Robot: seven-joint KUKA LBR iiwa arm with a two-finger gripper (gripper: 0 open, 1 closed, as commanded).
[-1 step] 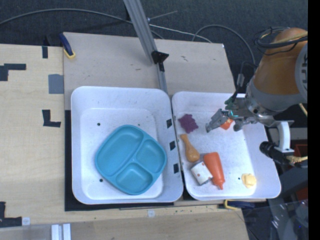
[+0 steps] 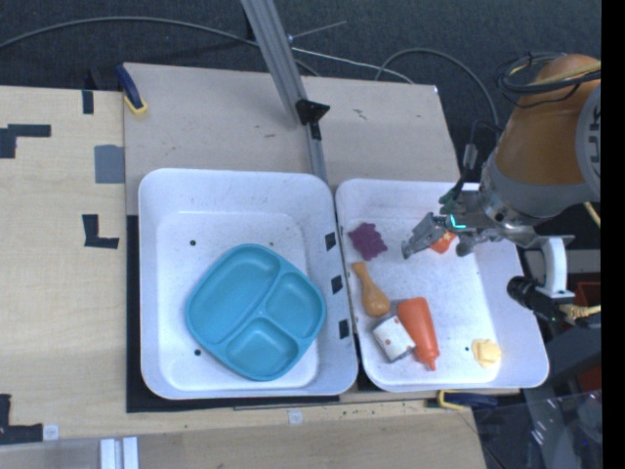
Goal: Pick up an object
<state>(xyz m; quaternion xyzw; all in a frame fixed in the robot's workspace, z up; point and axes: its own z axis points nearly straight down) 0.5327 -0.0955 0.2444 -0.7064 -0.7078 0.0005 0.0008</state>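
In the camera view, the grey arm with its orange band is reaching in over the right-hand shallow white plastic bin [image 2: 508, 360], and the two-finger gripper [image 2: 442, 237] is hanging low near that bin's far right part, its dark fingers [image 2: 422, 234] standing spread apart rather than pressed together. A small orange-red object [image 2: 441, 243] is lying just under the gripper, partly hidden by it, so its shape is hard to read and whether the fingers are touching it cannot be told. Taking the right bin as the landmark, a flat purple piece [image 2: 367, 237] is sitting toward its far left, a tan drumstick-shaped toy [image 2: 369, 291] is lying left of its middle, an orange carrot-shaped toy [image 2: 421, 329] is lying toward its near side, touching a small white block with a red mark [image 2: 392, 339], and a little pale yellow lump [image 2: 485, 352] is resting by its near right corner. Left of the right bin, the second white bin [image 2: 156, 262] is carrying a light blue divided plastic tray [image 2: 256, 310]. The table [image 2: 215, 115] is stretching bare beyond the far side of the right bin. To do this step well, the gripper is probably needing to settle straight down with the small orange-red object centred between the fingers, closing only once both are flanking it, since a piece this small is likely to skid off across the smooth floor of the bin.
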